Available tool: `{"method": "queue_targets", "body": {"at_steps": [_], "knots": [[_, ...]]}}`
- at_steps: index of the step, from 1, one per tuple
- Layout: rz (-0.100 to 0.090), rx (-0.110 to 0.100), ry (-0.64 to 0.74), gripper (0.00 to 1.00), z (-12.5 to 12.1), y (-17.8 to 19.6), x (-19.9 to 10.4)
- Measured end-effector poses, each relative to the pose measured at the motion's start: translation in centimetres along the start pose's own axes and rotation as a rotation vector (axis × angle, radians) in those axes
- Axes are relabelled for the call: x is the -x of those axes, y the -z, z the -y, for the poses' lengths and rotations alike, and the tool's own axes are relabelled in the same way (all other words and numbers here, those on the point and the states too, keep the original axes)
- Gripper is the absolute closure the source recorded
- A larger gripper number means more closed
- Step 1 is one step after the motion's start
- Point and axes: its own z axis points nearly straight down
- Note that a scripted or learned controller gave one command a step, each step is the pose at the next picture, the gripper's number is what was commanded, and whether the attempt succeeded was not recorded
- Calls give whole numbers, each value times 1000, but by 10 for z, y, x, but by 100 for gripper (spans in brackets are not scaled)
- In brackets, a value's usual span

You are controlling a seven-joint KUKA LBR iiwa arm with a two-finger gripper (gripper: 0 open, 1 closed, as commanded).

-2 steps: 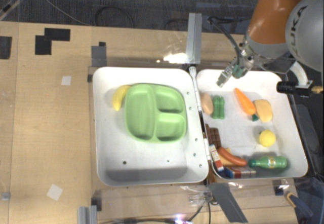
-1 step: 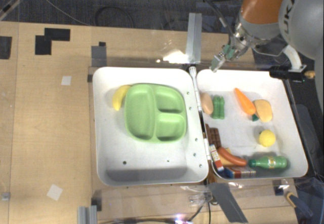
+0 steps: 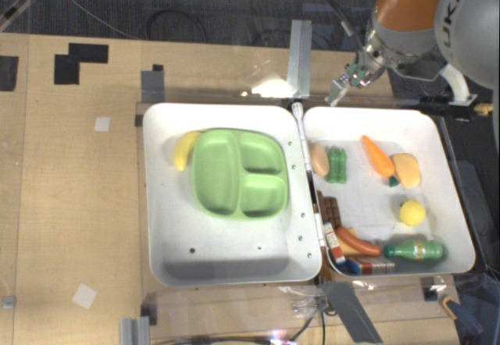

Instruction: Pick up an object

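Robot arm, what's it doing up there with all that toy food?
The arm reaches in from the right, and its gripper hangs above the back edge of the right bin. It holds nothing I can see. Below lie a carrot, a lemon, a green bottle and more. The left bin has a green plate and a banana.

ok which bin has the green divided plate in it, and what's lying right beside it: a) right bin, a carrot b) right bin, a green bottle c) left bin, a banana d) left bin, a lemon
c: the green divided plate sits in the left bin, with the banana lying against its upper left edge; the carrot, lemon and green bottle all lie in the right bin.
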Motion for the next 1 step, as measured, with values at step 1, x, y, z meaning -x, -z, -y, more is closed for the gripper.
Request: {"method": "queue_targets", "body": {"at_steps": [1], "knots": [[-1, -1, 1, 0, 0, 0, 0]]}}
